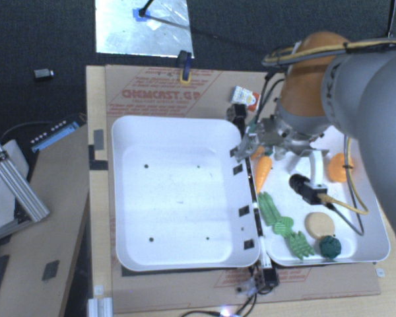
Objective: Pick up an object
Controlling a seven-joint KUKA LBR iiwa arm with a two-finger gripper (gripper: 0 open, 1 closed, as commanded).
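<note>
Your pincer (296, 156) hangs low over the right bin (376, 243), just beside the orange carrot (263, 169); whether its jaws are apart, you cannot tell. Centre over the carrot's length before closing, staying clear of the green toys (284, 224), the round biscuit (319, 224) and the bin wall.
</note>
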